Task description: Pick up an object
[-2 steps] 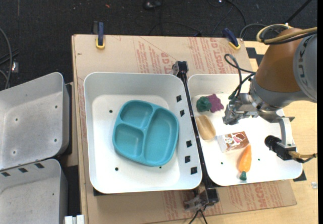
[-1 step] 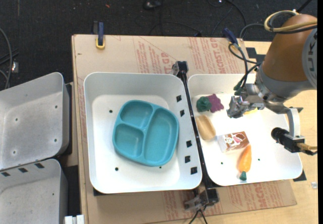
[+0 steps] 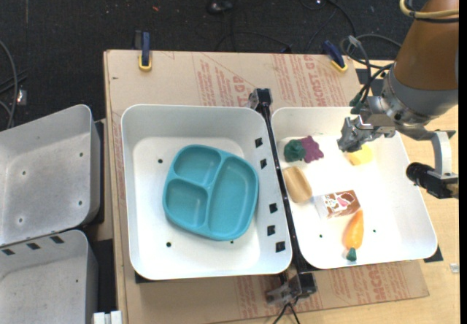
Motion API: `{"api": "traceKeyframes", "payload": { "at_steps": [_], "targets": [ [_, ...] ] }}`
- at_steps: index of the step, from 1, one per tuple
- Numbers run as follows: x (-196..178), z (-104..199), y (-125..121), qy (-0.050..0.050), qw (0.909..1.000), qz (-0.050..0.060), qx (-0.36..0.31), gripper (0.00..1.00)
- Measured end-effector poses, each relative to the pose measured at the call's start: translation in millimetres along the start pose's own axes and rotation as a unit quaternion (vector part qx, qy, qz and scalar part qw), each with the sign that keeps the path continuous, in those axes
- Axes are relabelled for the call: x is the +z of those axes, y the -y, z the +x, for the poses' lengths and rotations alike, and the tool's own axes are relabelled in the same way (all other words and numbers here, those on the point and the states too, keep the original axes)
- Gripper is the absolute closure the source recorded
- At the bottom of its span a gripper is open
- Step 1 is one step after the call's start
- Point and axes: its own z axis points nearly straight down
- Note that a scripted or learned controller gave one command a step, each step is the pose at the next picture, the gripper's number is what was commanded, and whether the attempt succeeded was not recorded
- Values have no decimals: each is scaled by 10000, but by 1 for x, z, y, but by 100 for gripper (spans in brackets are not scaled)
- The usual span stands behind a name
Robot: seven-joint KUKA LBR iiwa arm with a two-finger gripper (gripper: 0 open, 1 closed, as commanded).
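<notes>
Gripper (image 3: 355,139) hovers at the yellow block (image 3: 360,156); I can't tell its grasp, so next I'd descend squarely.

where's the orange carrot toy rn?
The orange carrot toy lies in the right white bin, near its front edge, just below the small brown-and-white packet.

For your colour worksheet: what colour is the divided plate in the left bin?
Teal-blue plate, seen in the camera view.

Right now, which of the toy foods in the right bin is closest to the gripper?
The yellow piece, right under the gripper near the bin's far side. The grapes, bread roll, snack packet and carrot lie farther away.
</notes>
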Motion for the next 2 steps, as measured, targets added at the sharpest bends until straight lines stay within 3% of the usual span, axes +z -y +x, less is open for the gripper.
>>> {"api": "traceKeyframes", "payload": {
  "at_steps": [2],
  "targets": [
    [15,103,3,-3,10000,10,-4,100]
  ]
}}
